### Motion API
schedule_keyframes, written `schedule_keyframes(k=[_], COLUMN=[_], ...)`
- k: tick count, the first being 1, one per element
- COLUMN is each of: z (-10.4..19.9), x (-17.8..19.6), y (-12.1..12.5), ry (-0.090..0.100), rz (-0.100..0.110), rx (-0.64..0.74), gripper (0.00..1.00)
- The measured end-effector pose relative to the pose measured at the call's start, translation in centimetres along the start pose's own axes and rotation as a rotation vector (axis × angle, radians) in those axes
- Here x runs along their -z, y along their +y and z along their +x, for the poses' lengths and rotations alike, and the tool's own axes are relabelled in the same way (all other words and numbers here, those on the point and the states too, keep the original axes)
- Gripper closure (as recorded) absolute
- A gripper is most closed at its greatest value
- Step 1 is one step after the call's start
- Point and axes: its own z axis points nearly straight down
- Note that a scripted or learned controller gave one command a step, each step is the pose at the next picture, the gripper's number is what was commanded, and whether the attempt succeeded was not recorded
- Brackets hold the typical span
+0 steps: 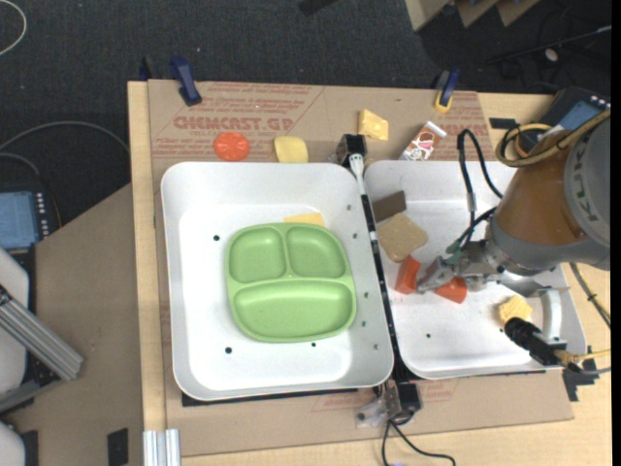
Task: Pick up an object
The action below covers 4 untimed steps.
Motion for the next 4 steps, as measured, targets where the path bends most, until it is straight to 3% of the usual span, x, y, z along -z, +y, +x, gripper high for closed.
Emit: schedule_keyframes(k=[1,2,3,4], z=[0.0,8.1,7.7,2.2], x=[1.0,10.6,10.0,-0.4], y=[0.0,7.9,7.4,2.8], ry=[-0.001,-0.002,-0.001,0.000], rz=[-0.003,-0.016,-0.002,0.003], rx=[-0.002,0.008,0.001,-0.005], gripper=[1.00,1.00,0.00,0.00])
